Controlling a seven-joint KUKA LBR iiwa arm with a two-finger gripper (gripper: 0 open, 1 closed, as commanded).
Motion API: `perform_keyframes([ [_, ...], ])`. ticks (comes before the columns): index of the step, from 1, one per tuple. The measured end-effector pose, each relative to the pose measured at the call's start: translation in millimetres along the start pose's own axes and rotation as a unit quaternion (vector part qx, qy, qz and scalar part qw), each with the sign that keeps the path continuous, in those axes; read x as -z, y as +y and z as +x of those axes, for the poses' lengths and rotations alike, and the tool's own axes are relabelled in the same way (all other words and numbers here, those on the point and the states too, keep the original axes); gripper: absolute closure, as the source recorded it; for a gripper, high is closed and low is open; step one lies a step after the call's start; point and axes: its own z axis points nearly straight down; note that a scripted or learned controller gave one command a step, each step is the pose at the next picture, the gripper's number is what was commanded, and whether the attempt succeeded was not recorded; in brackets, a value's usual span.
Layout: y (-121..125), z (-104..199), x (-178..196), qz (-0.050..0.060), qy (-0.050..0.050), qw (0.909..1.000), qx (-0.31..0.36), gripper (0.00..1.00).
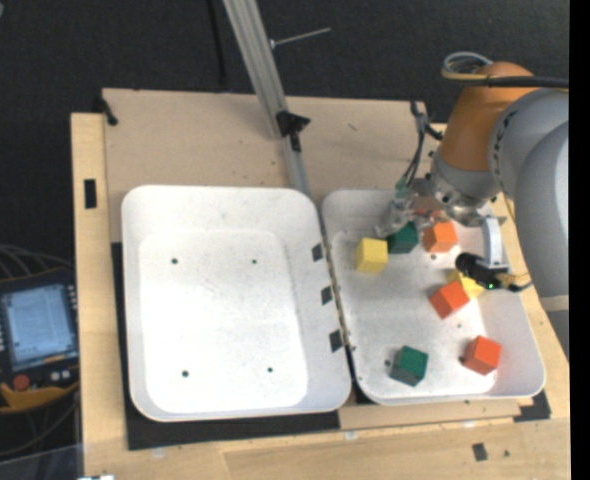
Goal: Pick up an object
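We locate the gripper (412, 215) low at the right bin's (375, 378) far edge, directly above a green block (403, 238); its finger state we cannot tell.

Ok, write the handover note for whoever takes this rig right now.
Gripper: low at the far end of the right bin, beside a green block; grasp unconfirmed.
Also in that bin: yellow cube, orange blocks, a second green block.
Done: nothing visibly lifted.
Left: secure one object and raise it.
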Motion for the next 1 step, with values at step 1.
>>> perform_keyframes([
  [1, 2.2, -2.3, 44.0, -0.001, 0.003, 1.0000, -0.002, 1.00],
])
